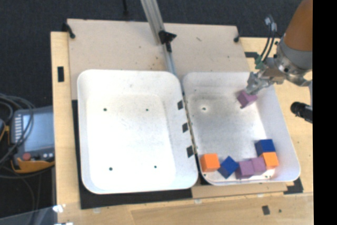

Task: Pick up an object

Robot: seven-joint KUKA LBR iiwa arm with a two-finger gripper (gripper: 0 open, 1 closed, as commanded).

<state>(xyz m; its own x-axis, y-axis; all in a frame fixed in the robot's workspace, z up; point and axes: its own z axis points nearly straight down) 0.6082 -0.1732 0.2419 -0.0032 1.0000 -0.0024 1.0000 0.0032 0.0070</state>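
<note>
1. Camera view: gripper (251,89) over the right bin's (224,182) far right corner, fingers pinching a tilted purple block (246,98) lifted clear of the floor.
2. Near right corner: orange cube (210,162), blue cube (228,166), purple blocks (251,167), second orange cube (270,159), second blue cube (265,146), clustered.
3. Left bin (84,113) alongside, touching.

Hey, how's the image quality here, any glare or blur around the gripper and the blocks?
Camera view: even, soft lighting, no strong glare on the right bin; overall low sharpness, so the gripper blurs into the purple block beneath it; the corner blocks read clearly by colour.
</note>
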